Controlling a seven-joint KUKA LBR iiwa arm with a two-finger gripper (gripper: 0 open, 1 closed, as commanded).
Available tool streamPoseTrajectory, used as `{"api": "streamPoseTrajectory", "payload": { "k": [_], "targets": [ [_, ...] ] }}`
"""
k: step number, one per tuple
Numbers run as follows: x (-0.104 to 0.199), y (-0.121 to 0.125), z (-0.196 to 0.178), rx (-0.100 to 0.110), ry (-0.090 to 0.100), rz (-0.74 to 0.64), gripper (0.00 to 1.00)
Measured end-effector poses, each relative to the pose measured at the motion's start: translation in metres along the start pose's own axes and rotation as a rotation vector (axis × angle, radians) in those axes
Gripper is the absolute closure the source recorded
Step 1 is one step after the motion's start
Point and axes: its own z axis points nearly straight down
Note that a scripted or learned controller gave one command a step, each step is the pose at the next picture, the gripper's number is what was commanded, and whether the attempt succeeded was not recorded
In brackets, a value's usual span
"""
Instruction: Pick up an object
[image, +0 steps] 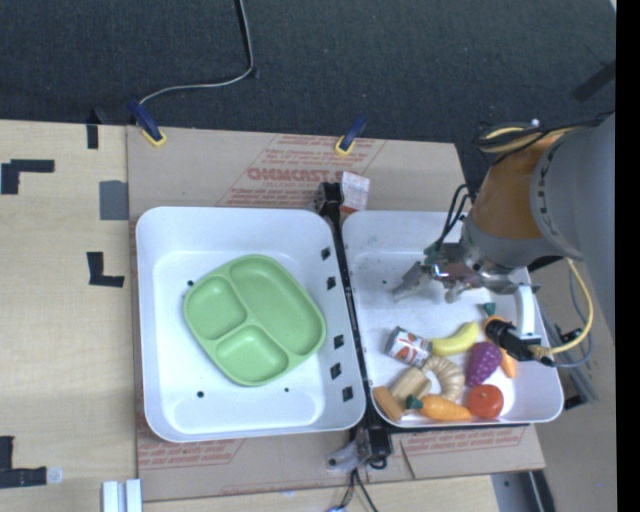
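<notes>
In the right bin (380, 250), several toy foods are piled at the near end: a yellow banana (455, 340), a purple grape bunch (482, 362), a red tomato (486, 401), an orange carrot (446, 408), a red-and-white can (408, 347) and a tan bread piece (409, 382). My gripper (432, 285) hangs over the bin's bare middle, just beyond the pile, a little up and left of the banana. Its fingers are spread open with nothing between them.
The left bin (165, 240) holds a green divided plate (255, 318). A black divider (340, 290) runs between the bins. The arm's grey body and orange band (510, 195) cover the right bin's far right corner. Cables loop along its right rim.
</notes>
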Motion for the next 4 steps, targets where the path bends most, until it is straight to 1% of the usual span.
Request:
{"api": "streamPoseTrajectory", "payload": {
  "k": [1,2,3,4],
  "targets": [
    [-0.026,-0.040,0.032,-0.002,0.000,0.001,0.00],
    [-0.059,0.049,0.031,-0.007,-0.003,-0.002,0.00],
    [-0.094,-0.013,0.030,-0.005,0.000,-0.001,0.00],
    [0.018,-0.078,0.031,-0.004,0.001,-0.001,0.00]
  ]
}}
